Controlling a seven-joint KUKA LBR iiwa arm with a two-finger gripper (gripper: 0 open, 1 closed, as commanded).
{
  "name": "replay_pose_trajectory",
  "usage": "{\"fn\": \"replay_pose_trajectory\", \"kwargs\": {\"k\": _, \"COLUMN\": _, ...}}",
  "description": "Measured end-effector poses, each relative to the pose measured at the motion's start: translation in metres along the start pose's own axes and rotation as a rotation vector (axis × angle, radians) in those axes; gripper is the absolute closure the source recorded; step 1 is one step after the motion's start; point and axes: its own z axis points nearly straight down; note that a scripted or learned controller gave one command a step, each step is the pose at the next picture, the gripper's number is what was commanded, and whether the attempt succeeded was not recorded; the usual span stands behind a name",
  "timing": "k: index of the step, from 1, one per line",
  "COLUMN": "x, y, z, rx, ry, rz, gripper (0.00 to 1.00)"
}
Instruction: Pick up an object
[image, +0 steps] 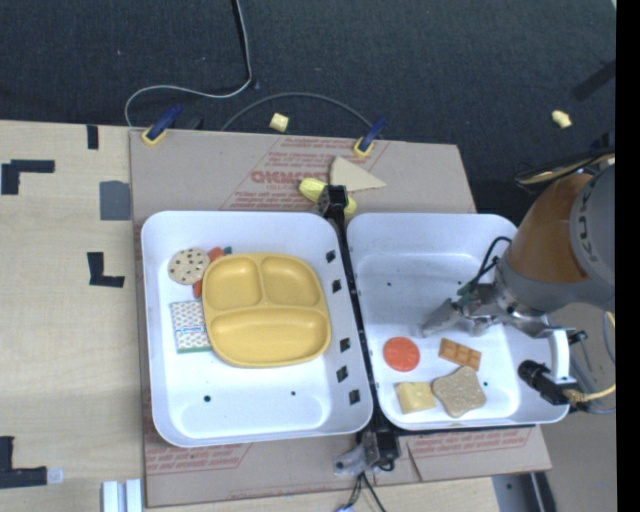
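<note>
White right bin (430, 235) — jaws (432, 322) just above-left of brown cracker (459, 352) — spread or pressed, indiscernible.

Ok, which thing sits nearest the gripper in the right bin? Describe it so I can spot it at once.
Look in the right bin, where the arm reaches in. Just below the gripper lies a small brown waffle-like rectangle. It sits right of the round red-orange disc and above the bread slice; it is the one flat brown piece with a grid pattern.
</note>
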Motion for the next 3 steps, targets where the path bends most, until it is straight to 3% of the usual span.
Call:
{"fn": "replay_pose_trajectory", "kwargs": {"k": 1, "x": -0.005, "y": -0.046, "z": 0.009, "rx": -0.003, "ry": 0.001, "rz": -0.001, "gripper": 0.00}}
{"fn": "replay_pose_trajectory", "kwargs": {"k": 2, "x": -0.006, "y": -0.045, "z": -0.001, "rx": -0.005, "ry": -0.002, "rz": 0.000, "gripper": 1.00}}
{"fn": "replay_pose_trajectory", "kwargs": {"k": 3, "x": 0.048, "y": -0.002, "z": -0.125, "rx": -0.006, "ry": 0.005, "rz": -0.010, "gripper": 1.00}}
